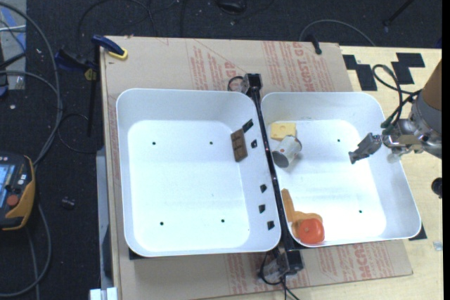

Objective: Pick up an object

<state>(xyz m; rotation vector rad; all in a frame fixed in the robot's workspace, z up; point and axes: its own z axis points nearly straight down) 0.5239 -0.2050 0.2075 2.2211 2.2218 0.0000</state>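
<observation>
The right bin (pixel 365 183) holds a pale yellow block (pixel 283 130) near its back left corner. A small grey metal cup (pixel 287 150) lies on its side just in front of that block. At the bin's front left corner rests an orange and red toy (pixel 305 224). A small brown bar (pixel 239 146) sits on the right side of the left bin (pixel 183 179). My gripper (pixel 365 148) hangs over the right bin's right side, pointing left, well apart from all of these. Nothing shows between its dark fingers.
A black divider with clips (pixel 268 165) runs between the two bins. Cardboard (pixel 211 60) lies under both bins. Cables and a yellow and blue clamp (pixel 111 47) lie on the dark floor behind. An orange device (pixel 15 190) sits at the far left.
</observation>
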